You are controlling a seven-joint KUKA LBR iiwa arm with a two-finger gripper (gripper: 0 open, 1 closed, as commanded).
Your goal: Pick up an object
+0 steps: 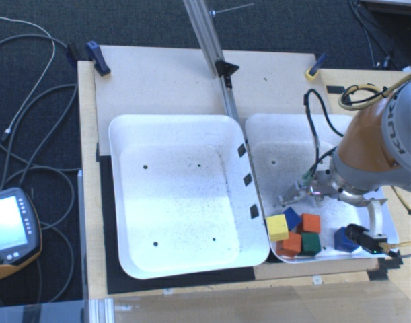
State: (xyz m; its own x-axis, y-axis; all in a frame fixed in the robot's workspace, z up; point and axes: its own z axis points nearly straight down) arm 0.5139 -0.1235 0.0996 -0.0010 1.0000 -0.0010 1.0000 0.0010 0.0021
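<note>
Camera view: bench (158,86) on dark carpet (37,5).

The arm (377,147) hides the right bin's (279,136) far-right side

— What sort of place am I working in?
— A robotics lab, by the look of it. My bench (165,86) is a plain board with clamps (97,57) at its corners, carrying two white bins (178,130).
— And around it?
— Dark carpet (44,5) with loose cables (23,133) trailing over it, a handheld control screen (10,231) at the left, and a metal pole (202,25) rising over the bench.
</note>
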